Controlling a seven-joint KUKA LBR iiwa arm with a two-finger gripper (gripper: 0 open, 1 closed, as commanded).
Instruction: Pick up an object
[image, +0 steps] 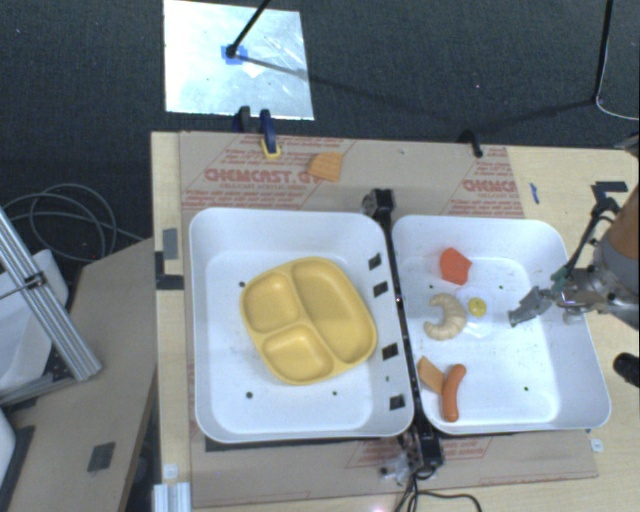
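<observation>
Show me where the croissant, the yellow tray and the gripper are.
croissant (446, 316): camera view, middle of its curved body.
yellow tray (308, 318): camera view, ridge between its compartments.
gripper (522, 312): camera view, at its fingertips over the right bin.

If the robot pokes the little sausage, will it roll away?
Probably a bit. The sausage looks round and smooth, so a sideways push may roll it. It lies against a tan piece near the bin's front wall, which might stop it. It looks small, likely light.
</observation>
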